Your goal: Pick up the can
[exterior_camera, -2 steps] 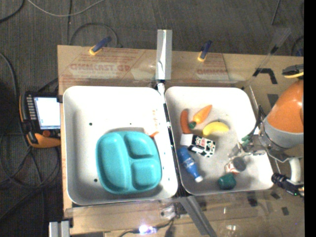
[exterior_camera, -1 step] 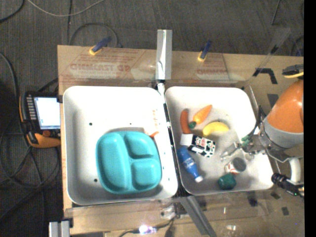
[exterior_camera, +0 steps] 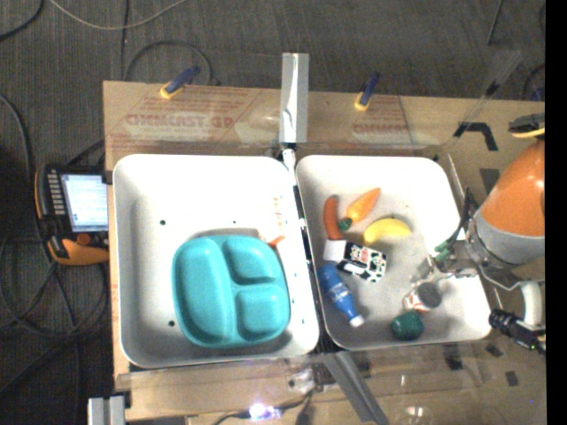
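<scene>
My grey two-finger pincer (exterior_camera: 440,266) hangs over the right shallow white bin (exterior_camera: 416,171); I cannot tell its state. Just below it lies the small silver-topped can (exterior_camera: 423,297), beside a dark green round object (exterior_camera: 407,326)

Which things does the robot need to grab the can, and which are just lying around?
For the job:
can
gripper

Just lying about:
teal plate
banana
carrot
blue bottle
small box
green lump
</scene>
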You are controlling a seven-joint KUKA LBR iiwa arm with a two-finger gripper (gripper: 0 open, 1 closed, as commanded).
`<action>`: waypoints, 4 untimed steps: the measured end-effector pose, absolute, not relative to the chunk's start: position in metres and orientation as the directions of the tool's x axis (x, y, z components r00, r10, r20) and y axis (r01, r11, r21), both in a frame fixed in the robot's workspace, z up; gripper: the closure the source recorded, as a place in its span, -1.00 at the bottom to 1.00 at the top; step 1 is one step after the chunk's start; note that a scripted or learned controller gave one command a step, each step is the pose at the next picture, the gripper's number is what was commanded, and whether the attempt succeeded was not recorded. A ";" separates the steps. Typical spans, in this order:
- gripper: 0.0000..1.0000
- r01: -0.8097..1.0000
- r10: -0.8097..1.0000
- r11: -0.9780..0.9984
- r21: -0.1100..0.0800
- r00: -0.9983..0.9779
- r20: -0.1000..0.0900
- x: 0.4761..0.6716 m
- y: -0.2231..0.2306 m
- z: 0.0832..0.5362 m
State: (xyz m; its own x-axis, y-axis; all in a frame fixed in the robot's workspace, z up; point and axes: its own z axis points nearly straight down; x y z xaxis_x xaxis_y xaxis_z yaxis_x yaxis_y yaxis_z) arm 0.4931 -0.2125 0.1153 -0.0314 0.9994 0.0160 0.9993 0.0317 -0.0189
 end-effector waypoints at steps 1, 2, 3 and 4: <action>1.00 0.999 0.999 0.032 -0.024 -0.032 0.019 0.493 -0.212 0.121; -1.00 0.999 0.999 0.032 -0.025 -0.032 0.019 0.493 -0.212 0.121; -1.00 0.984 0.984 0.176 0.008 -0.176 0.009 0.489 -0.214 0.092; 1.00 0.984 0.984 0.176 0.013 -0.176 -0.001 0.491 -0.216 0.098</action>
